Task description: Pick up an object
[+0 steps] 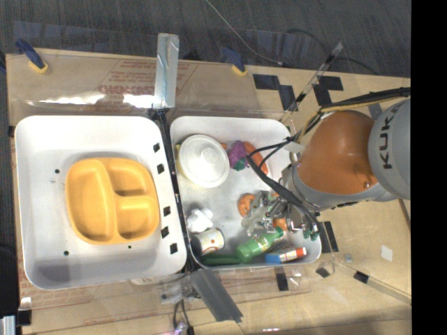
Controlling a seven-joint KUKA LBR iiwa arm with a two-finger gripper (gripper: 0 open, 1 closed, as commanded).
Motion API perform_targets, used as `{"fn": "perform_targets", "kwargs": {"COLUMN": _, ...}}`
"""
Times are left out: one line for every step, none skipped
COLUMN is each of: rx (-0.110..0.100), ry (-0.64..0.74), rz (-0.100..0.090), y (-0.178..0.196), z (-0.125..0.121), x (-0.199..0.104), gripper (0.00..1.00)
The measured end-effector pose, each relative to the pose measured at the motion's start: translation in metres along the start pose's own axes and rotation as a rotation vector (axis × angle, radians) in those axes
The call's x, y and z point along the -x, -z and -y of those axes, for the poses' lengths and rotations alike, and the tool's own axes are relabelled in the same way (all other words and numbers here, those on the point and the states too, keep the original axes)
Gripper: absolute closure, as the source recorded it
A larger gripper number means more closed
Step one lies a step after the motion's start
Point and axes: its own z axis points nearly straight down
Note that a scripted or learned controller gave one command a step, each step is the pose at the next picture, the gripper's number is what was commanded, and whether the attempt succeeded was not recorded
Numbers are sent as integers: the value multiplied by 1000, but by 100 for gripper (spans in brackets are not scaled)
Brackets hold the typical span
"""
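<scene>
My gripper [264, 215] reaches down into the right bin [230, 126], low among the items near its front right corner. Right beneath it lie a green bottle [253, 248] and a small orange piece [246, 204]. A white bowl [203, 159] sits at the bin's back left, with a purple toy [240, 152] and an orange-red item [258, 160] beside it. A white cup [208, 240] and a crumpled white thing [198, 220] lie at the front left. A blue and red marker [285, 256] rests along the front wall.
The left bin [35, 187] holds a yellow divided plate [112, 199]. The arm's orange band [339, 152] hangs over the right bin's right side. Black cables [269, 176] cross the bin near the gripper. Silver tape [165, 72] sticks up behind the bins.
</scene>
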Motion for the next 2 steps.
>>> {"fn": "perform_targets", "kwargs": {"rx": -1, "ry": -74, "rz": 5, "y": 31, "z": 2, "x": 51, "gripper": 100}}
{"fn": "perform_targets", "kwargs": {"rx": 0, "ry": -253, "rz": 7, "y": 96, "z": -24, "x": 92, "gripper": 100}}
